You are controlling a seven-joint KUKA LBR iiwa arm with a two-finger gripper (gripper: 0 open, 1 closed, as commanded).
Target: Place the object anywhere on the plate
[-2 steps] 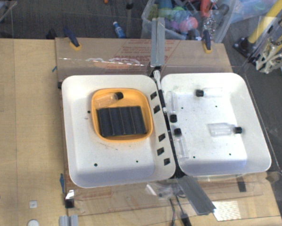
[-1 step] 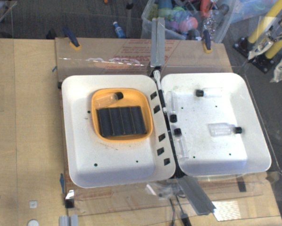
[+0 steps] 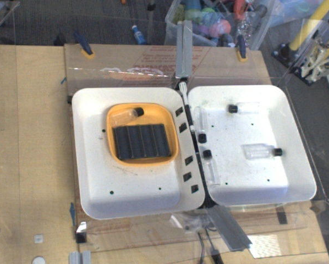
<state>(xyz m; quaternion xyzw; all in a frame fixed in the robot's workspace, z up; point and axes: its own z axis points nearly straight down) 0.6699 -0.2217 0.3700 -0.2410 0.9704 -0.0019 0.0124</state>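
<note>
An orange plate [image 3: 142, 132] lies in the left bin [image 3: 93, 186]. A black ribbed block [image 3: 141, 142] rests flat on it and covers most of its middle. At the plate's far rim sits a small clear item with a dark cap [image 3: 136, 113]. In the right bin [image 3: 296, 186] lie several clear vials with black caps: one at the back [image 3: 233, 109], one at the right [image 3: 262, 152], and two along the left wall [image 3: 202, 138] [image 3: 207, 154].
A divider with black tabs [image 3: 185, 142] runs between the bins. A grey bar [image 3: 183, 48] stands behind them. A clear tub of colourful toys [image 3: 225, 10] sits at the back, off the bench.
</note>
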